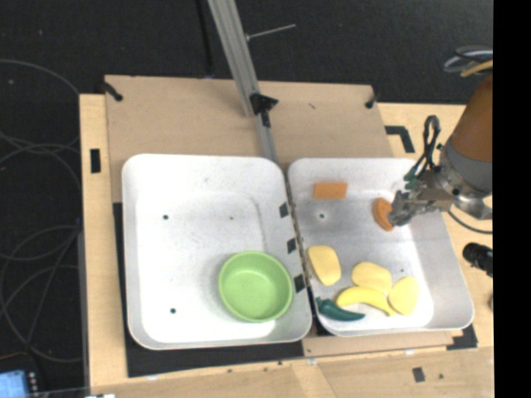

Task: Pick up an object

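Note:
My gripper (401, 210) hangs low over the upper right part of the right bin (431, 247). A small round orange object (382, 214) lies right against its left side; whether it is gripped I cannot tell. An orange block (330, 191) lies near the bin's far edge. Toward the front lie a yellow oval piece (324, 265), a second yellow piece (372, 275), a third (404, 296), a yellow banana (363, 298) and a dark green pepper (338, 309).
The left bin (166, 222) holds a green bowl (255, 285) at its front right corner. A grey metal pole (236, 52) slants up from between the bins' far edges. The arm's grey and orange body (474, 139) stands at the right.

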Available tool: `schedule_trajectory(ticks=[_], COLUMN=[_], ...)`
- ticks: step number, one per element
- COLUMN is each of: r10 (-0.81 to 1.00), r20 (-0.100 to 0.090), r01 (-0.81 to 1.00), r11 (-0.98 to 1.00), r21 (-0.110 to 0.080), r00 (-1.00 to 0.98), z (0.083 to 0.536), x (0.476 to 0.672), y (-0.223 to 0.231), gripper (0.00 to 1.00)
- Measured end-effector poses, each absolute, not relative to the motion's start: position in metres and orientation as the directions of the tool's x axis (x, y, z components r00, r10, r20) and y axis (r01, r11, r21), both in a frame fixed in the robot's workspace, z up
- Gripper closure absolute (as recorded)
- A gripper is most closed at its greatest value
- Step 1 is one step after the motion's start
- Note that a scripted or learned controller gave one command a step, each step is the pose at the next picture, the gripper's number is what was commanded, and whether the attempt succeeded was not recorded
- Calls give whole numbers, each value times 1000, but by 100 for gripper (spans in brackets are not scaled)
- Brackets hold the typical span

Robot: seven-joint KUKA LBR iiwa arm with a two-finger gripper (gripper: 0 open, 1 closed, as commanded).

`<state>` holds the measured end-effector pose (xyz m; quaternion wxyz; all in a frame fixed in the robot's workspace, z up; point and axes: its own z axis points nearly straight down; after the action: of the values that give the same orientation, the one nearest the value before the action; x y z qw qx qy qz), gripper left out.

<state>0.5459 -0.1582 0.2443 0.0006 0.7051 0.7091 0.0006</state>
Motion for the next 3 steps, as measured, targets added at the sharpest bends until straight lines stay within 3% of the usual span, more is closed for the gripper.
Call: schedule_trajectory(ticks=[2, 3], r10=[1000, 1000], r20=[2, 1], r01=[1000, 1000], r11=[9, 7], r21=[2, 1], r00=[-9, -7], z=[242, 235], x=[558, 551], y=[-58, -9], gripper=[100, 100])
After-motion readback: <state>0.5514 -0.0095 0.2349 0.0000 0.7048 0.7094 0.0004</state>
